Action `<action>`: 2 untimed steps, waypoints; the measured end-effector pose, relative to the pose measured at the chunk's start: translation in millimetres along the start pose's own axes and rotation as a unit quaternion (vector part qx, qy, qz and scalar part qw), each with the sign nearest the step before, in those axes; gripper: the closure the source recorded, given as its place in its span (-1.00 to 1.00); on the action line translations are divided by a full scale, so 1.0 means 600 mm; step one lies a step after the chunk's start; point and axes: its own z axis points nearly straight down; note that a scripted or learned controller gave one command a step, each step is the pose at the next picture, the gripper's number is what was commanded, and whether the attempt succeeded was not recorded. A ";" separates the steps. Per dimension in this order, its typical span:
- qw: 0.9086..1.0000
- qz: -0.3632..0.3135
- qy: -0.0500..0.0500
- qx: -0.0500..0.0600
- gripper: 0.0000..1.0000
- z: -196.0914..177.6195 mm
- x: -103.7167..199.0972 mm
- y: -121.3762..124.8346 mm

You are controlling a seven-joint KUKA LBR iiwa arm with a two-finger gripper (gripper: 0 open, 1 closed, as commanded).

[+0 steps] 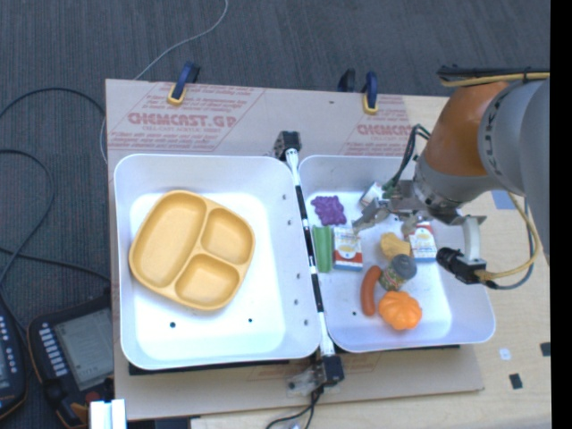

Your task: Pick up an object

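While the pincer (391, 211) hangs over the right bin (465, 324), nothing sits between its fingers, so the pick looks barely begun. Its two metal fingers seem spread, one reaching toward the left and one toward the right, with a bare patch of bin floor under the gap.

Candidates lie close by. Just below the pincer sits a yellow piece (394, 243), and below that a grey and dark lump (399, 271). Further below rests an orange pumpkin (399, 311), touching or nearly touching a red sausage (369, 290) to its left. Left of the pincer lie purple grapes (329, 209); below and left, a red and white carton (348, 250) stands beside a green stick (322, 248). A second small carton (423, 242) lies just below and right.

Well off to the left, a yellow divided plate (191, 249) rests in the other bin (143, 347).

By my judgement, choosing, descending, closing and lifting all remain.
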 end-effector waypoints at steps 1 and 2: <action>1.000 0.001 -0.002 -0.009 -1.00 0.046 0.064 0.003; 1.000 0.001 0.000 -0.013 1.00 0.023 0.068 0.009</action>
